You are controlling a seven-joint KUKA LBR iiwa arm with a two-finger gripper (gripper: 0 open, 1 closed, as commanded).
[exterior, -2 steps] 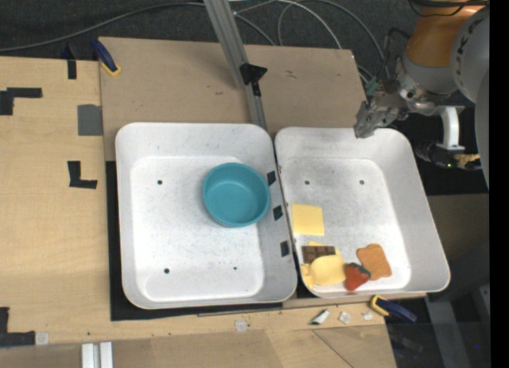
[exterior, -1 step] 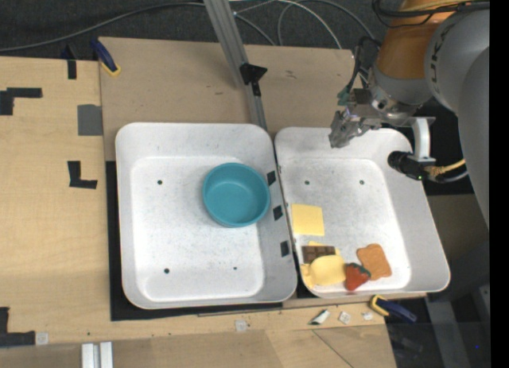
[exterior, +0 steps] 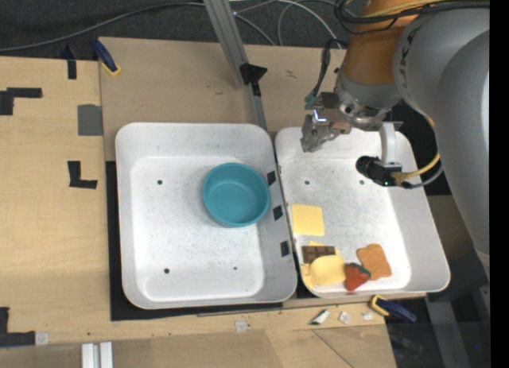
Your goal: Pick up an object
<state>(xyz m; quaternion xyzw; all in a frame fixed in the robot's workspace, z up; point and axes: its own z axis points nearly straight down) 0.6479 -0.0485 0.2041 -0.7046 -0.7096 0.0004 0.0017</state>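
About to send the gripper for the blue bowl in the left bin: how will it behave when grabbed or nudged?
The blue bowl looks rigid and probably light. It sits upright and wide, so tipping seems unlikely, but on the smooth left bin floor a nudge would likely slide it. Its thin rim seems the only pinchable part.

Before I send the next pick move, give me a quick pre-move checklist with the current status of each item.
1. End effector carrying nothing: ok, nothing visible between its fingers.
2. Targets present in right bin: ok, yellow square, orange piece and red piece sit near the front.
3. End effector over a target: not ok, it is at the bin's back-left corner, apart from them.
4. Front items separated: not ok, they crowd together.
5. Blue bowl out of the way: ok, in left bin.
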